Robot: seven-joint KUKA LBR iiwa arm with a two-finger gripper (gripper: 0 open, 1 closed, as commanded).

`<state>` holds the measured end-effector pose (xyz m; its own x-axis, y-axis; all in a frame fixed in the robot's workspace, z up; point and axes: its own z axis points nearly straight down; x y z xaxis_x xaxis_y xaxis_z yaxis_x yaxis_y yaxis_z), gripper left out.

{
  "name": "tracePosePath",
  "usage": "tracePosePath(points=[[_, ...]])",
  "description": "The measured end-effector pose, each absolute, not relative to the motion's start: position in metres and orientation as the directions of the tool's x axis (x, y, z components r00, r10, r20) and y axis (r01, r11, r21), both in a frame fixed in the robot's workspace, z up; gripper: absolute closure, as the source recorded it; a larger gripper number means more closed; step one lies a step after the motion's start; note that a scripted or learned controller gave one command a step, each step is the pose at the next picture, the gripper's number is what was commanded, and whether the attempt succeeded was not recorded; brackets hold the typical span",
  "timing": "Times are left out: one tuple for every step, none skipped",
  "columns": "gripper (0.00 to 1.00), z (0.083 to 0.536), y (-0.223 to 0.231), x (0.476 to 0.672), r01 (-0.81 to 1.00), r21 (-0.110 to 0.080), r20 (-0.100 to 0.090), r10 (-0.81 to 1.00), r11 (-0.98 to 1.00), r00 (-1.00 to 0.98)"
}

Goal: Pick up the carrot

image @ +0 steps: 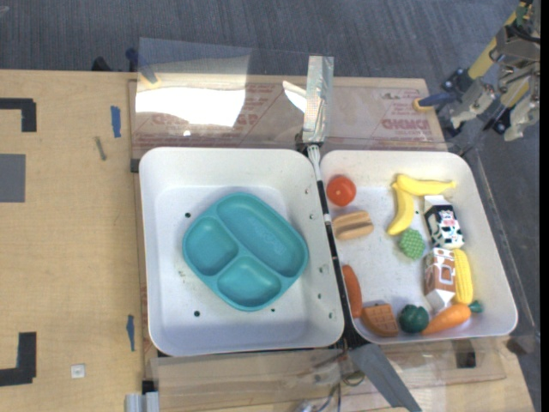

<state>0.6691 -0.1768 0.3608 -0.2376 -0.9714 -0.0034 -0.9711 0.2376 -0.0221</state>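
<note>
Gripper: parked outside the right bin; finger state cannot be told.
Carrot: wedged against corn cob; risk of grabbing neighbours.

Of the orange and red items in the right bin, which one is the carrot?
The carrot is the tapered orange piece at the bin's near right corner, beside the corn; the tomato is round and red.

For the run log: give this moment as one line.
task: pick up carrot | carrot: right bin, near edge, beside corn | hand: outside bins, far right | grasp: not yet
</note>
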Motion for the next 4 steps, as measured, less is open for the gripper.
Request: tracePosePath(points=[[0.0, 0.261, -0.103, 0.646, -0.988, 0.004, -0.007, -0.988, 0.153, -0.153], [0.0, 0.188, -0.085, 0.596, -0.999, 0.004, -0.005, -0.999, -0.051, 0.051], [0.0, 0.185, -0.085, 0.664, -0.959, -0.008, -0.003, -0.959, -0.283, 0.284], [0.0, 0.198, -0.086, 0.627, -0.701, -0.001, -0.004, -0.701, -0.713, 0.713]])
